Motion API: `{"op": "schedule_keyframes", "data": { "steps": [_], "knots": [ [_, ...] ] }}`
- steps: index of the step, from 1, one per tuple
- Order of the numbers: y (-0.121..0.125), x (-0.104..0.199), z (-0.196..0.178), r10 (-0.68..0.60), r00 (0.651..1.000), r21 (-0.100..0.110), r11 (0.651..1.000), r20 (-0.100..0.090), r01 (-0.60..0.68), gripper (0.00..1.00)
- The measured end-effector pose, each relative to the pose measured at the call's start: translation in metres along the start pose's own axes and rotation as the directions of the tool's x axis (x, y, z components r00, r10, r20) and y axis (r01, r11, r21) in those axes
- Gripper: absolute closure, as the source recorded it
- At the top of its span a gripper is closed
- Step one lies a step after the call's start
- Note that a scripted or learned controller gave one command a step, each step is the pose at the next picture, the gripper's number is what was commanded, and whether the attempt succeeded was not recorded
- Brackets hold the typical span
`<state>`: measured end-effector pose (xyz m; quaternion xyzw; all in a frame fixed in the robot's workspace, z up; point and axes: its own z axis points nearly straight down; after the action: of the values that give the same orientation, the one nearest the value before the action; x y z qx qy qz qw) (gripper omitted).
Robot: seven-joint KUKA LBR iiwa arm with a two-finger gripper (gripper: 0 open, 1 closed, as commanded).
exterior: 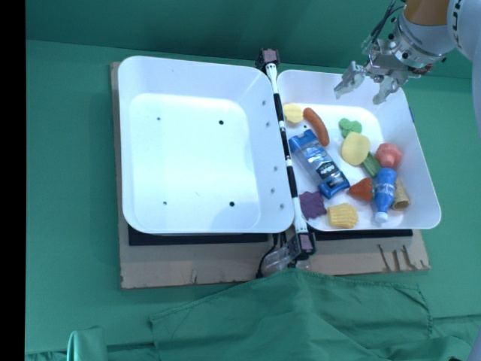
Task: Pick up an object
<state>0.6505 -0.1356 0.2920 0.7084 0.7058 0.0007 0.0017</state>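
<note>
The gripper [368,83] hovers, fingers apart and holding nothing, above the right bin's [421,175] far edge. The toy pile lies nearer; the green piece [349,126] is closest.

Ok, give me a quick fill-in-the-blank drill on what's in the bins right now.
1. The blue plastic bottle with the white cap lies in the ____ white bin of the camera view.
2. The robot's hand hovers above that bin's ____ edge.
3. The flat blue packet lies beside the ____ sausage-shaped toy.
4. The fingers of the hand are ____, with nothing between them.

Missing words: right; far; red; open
</note>
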Motion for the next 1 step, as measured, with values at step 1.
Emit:
{"op": "schedule_keyframes", "data": {
  "steps": [1],
  "knots": [
    [0.0, 0.0, 0.0, 0.0, 1.0, 0.0, 1.0, 0.0, 0.0, 0.0]
  ]
}}
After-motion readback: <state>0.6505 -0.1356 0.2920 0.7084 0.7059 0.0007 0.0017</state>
